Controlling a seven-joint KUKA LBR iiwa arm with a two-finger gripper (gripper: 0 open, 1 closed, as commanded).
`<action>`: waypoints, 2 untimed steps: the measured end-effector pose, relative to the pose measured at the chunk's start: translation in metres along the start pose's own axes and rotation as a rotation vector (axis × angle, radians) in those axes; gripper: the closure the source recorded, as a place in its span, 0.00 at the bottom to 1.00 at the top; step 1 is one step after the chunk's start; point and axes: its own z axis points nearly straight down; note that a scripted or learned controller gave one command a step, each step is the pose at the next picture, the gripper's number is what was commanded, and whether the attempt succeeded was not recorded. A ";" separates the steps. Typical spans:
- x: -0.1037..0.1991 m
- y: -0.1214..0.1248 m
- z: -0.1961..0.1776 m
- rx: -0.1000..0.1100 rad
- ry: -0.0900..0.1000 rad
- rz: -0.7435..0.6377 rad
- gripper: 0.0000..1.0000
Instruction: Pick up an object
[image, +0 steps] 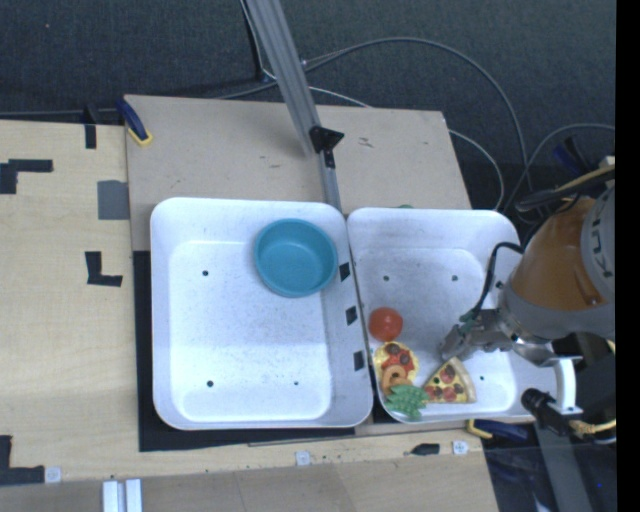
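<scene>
In the right bin (430, 225) lie a red tomato (385, 323), a round pizza toy (394, 364), a green leafy toy (406, 399) and a pizza slice (449, 383), all near the front left. A blue bowl (294, 257) sits in the left bin (240, 400) at its back right. My gripper (458, 345) hangs low over the right bin, just above and behind the pizza slice, to the right of the tomato. Nothing shows between its fingers.
A grey pole (290, 80) slants down from the top to the wall between the bins. Cables (480, 90) run across the dark floor behind the bench. The grey and orange arm (565, 270) covers the right bin's right side.
</scene>
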 end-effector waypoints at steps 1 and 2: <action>0.001 0.004 -0.062 -0.006 -0.001 0.000 1.00; 0.009 -0.002 -0.114 -0.005 -0.001 0.000 1.00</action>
